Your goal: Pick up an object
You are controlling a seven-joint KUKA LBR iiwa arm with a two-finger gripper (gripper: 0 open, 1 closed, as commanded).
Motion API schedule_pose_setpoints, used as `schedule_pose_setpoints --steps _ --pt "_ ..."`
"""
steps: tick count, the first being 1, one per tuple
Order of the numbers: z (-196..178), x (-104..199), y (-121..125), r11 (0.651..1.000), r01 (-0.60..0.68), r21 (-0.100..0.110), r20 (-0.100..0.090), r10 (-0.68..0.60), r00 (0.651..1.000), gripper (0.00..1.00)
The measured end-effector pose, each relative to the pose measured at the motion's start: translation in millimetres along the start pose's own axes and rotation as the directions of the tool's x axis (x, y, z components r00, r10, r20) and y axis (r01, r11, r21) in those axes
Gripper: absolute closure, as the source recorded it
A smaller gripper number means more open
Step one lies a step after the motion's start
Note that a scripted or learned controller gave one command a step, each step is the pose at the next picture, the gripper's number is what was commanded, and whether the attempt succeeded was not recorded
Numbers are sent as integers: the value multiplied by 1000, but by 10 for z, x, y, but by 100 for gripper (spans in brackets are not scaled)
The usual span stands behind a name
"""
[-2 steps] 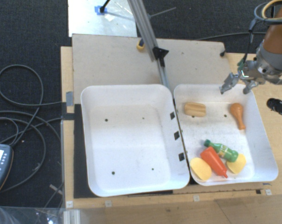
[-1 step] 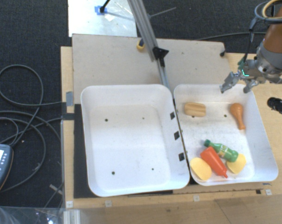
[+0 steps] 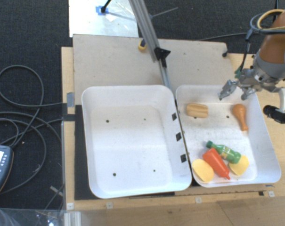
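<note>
The right bin [image 3: 264,140] holds several toy foods. A tan bread roll [image 3: 197,110] lies near its back left. An orange drumstick [image 3: 240,116] rests at the back right. Toward the front sit a green bottle [image 3: 224,151], a red-orange carrot [image 3: 216,163] and two yellow pieces [image 3: 202,170] [image 3: 240,165]. My gripper [image 3: 236,91] hovers over the back edge of the right bin, between the roll and the drumstick and above them. Its two fingers are spread apart with nothing between them.
The left bin [image 3: 128,140] lies beside the right one, joined by a divider with black clips [image 3: 178,136]. A grey pole [image 3: 147,25] slants across the back board. Cables lie on the floor at left.
</note>
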State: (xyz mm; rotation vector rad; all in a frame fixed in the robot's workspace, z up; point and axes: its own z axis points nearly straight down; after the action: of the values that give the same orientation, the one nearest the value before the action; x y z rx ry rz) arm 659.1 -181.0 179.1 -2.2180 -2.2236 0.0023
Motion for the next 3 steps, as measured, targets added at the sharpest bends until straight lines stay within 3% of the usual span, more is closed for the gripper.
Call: schedule_pose_setpoints --steps 1,2,3 --pt "581 -60 52 1000 0 1 -1 0 1000 0" --pt "892 -54 58 1000 2 -2 0 -2 1000 0" --pt "758 -59 75 1000 6 -7 2 -6 1000 100"
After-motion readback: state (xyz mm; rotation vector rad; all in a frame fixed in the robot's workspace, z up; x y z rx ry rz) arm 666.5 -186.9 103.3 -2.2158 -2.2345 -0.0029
